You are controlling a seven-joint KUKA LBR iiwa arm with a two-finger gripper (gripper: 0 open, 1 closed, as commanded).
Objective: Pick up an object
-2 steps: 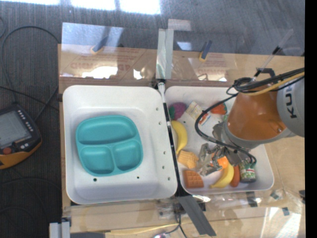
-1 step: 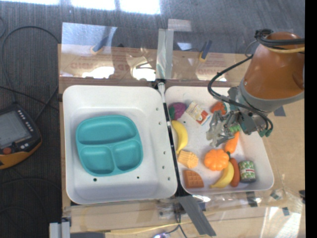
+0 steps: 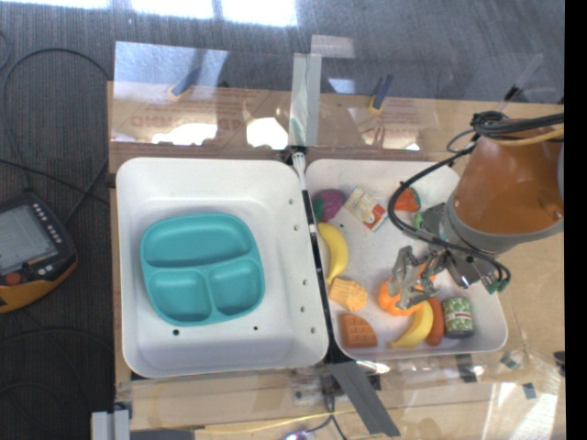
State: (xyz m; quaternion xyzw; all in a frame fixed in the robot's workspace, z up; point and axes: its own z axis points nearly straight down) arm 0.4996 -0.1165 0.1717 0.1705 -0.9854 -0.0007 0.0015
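Orange toy (image 3: 394, 299) sits in the right bin (image 3: 486, 337), directly under the gripper (image 3: 415, 280). Its fingers look spread, clamped on nothing. At nine o'clock, a teal tray (image 3: 202, 266) fills the left bin (image 3: 138, 191).

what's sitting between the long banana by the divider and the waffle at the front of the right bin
A corn cob piece lies between the long banana and the waffle, seen in the camera view.
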